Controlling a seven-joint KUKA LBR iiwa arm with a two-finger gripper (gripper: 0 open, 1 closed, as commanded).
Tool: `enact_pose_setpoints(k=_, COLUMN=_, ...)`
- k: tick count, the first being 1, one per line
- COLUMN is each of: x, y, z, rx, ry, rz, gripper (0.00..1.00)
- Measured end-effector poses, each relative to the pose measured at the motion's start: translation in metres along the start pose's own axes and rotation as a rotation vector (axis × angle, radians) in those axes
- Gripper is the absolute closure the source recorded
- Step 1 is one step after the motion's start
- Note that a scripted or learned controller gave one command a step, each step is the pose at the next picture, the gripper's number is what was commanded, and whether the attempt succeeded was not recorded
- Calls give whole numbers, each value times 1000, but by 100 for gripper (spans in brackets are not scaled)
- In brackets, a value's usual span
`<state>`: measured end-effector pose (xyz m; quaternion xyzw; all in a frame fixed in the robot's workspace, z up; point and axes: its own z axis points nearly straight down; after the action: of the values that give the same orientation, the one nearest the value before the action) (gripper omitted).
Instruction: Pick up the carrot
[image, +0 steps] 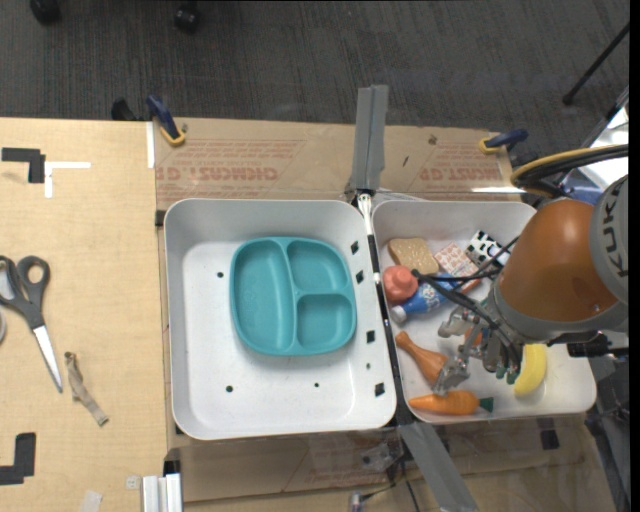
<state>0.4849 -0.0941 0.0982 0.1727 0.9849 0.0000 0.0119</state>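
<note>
In the right-hand shallow white plastic bin (570, 400), the orange carrot with a green stub end (446, 403) lies flat against the near wall, close to the bin's near-left corner; its long axis runs roughly left to right along that wall, pointed tip towards the divider, green stub towards the right. The grey arm's two-finger metal gripper (455, 372) hangs just above and slightly behind the carrot's middle, its tips close to the carrot but apart from it, as far as the slant allows judging; whether it stands wide or narrow I cannot tell, since the metal parts blur together. The move to come turns on this: the carrot lies just toward the near wall from the gripper, so a short drop and a small shift nearward should bring it over the carrot; closing across the short width, not along the length, looks the better grip. A tan drumstick-shaped toy (420, 356) lies just beside, to the upper left; a yellow banana (530, 370) sits to the right, clear of the path; the near wall itself may crowd the approach.
</note>
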Motion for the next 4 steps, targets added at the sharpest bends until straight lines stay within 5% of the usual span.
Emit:
enact_pose_setpoints(k=2, x=3, y=-11, z=5, rx=9, ry=19, rz=506, gripper=0)
enact_pose_setpoints(k=3, x=3, y=-12, z=5, rx=10, ry=19, rz=649, gripper=0)
enact_pose_setpoints(k=4, x=-10, y=-1, z=6, rx=11, ry=19, rz=618, gripper=0)
